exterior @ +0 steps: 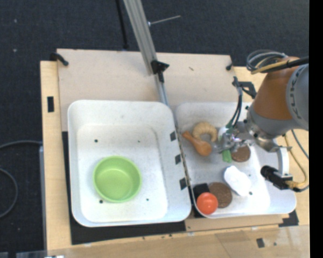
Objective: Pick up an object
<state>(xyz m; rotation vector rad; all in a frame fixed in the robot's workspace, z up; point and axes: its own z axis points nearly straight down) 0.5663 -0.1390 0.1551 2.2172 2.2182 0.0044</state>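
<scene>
I am watching the arm's two-finger gripper (226,142) hanging low in the right white bin (280,203), its grip beyond my telling, crowding a small green piece (226,156) beside a brown wooden pestle-shaped stick (198,144), risking a nudge instead of a grasp.

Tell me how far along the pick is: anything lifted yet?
Done: the arm is over the right bin, with the gripper down among the items. In hand: nothing visibly held. Left: grasp and lift. The orange ball, white object and wooden spoon all lie in the bin.
</scene>
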